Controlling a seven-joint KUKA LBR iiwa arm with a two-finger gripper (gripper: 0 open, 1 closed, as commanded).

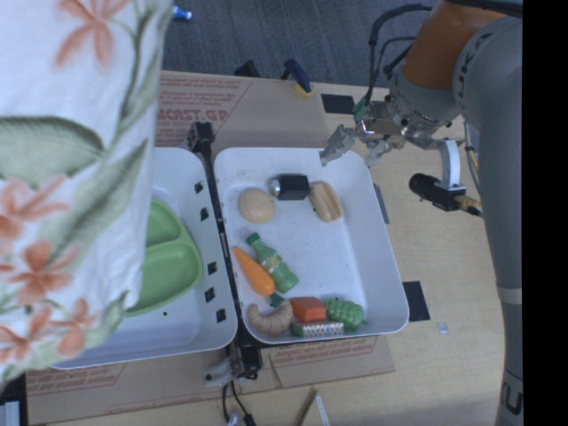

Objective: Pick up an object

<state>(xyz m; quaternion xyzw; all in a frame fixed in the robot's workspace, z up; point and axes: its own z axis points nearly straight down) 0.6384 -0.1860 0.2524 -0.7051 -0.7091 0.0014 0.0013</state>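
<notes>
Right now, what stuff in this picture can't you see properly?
- Left bin: a big flowered cloth close to the camera covers most of it.
- Green plate: its left part is behind that cloth.
- Arm: cut off by the top and right edges.
- Small things by the orange block at the right bin's near edge: too blurry to name.
- Gripper: too blurred to judge its fingers.
</notes>
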